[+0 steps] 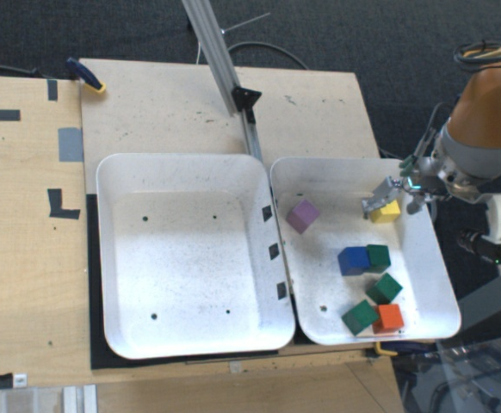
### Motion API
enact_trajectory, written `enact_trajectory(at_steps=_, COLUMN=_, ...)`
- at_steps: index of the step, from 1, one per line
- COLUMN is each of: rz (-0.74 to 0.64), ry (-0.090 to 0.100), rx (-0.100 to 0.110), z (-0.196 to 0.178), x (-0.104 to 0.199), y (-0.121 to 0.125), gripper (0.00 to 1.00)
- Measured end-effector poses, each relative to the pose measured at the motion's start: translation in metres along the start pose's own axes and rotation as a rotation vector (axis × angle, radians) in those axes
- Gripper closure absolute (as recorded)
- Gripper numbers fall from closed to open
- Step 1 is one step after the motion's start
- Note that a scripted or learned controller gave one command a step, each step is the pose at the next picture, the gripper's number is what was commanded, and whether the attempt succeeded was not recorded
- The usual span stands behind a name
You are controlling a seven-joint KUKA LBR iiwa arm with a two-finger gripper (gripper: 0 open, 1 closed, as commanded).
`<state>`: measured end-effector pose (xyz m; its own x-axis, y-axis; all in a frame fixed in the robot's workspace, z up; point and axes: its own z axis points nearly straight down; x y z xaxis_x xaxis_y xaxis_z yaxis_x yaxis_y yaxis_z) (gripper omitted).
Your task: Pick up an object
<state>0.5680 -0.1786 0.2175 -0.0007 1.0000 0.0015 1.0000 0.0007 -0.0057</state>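
Yellow block [386,212]: lies in the right bin [332,172], near its upper right corner, touching or just under the gripper's tip; it looks squat, its slightly longer axis running roughly left to right, though the fingers cover part of it.
Left bin [113,179]: shallow, white, speckled with dark dust, with four small dark holes in its floor.
Bin join: the two bins sit side by side, their rims touching down the middle, with small dark tabs along the seam.
Purple block [302,216]: upper left part of the right bin, apart from the others, turned at a slant to the bin walls.
Blue block [352,261]: middle of the right bin, just left of a green block [378,256] and touching it.
Lower cluster: a second green block [386,287] sits below the first; a third green block [360,317] lies near the bottom rim with an orange block [390,317] against its right side.
Gripper [380,205]: reaches in over the right rim, pointing left and down at the yellow block; I cannot tell how far apart the fingers are, nor whether the block sits between them.
Arm [479,119]: grey with an orange band, coming in from the right above the bin's upper right corner.
Bench [164,101]: pale board under both bins, with a metal rail [212,37] slanting across its top.
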Motion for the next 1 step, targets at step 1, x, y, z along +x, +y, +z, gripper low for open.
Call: enact_trajectory(at_steps=1, rz=-0.001, ry=-0.001, rx=-0.004, z=-0.0024, x=0.0001, y=0.0009, gripper=0.0)
